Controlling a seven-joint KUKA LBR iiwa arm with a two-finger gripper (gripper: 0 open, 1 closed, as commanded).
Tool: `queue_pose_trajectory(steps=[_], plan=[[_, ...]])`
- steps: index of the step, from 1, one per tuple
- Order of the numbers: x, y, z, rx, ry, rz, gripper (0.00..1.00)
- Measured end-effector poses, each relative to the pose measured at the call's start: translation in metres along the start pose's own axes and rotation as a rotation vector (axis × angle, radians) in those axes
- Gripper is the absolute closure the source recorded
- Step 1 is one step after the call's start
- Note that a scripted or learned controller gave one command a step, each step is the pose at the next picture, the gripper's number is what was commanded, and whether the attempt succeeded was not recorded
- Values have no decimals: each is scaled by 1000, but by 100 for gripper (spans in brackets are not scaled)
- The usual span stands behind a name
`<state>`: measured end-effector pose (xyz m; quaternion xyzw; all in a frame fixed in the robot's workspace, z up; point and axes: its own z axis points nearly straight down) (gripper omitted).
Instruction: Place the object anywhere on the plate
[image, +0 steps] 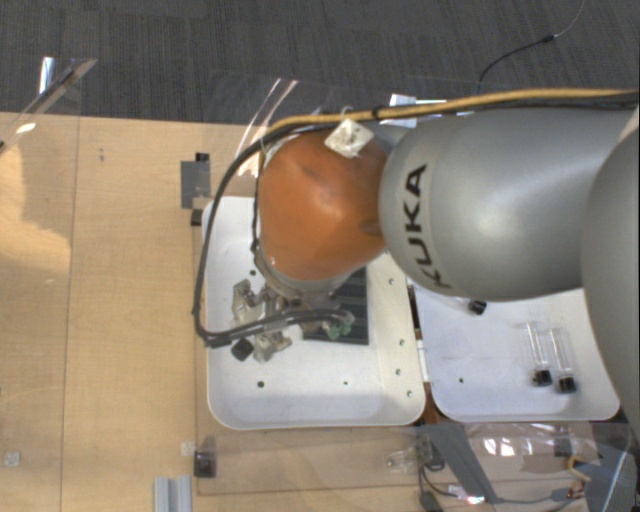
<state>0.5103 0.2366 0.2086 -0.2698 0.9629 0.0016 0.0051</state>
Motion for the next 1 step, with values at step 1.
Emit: queue_pose_trajectory(steps=[1], plan=[[-88, -54, -138, 1, -5, 174, 100]])
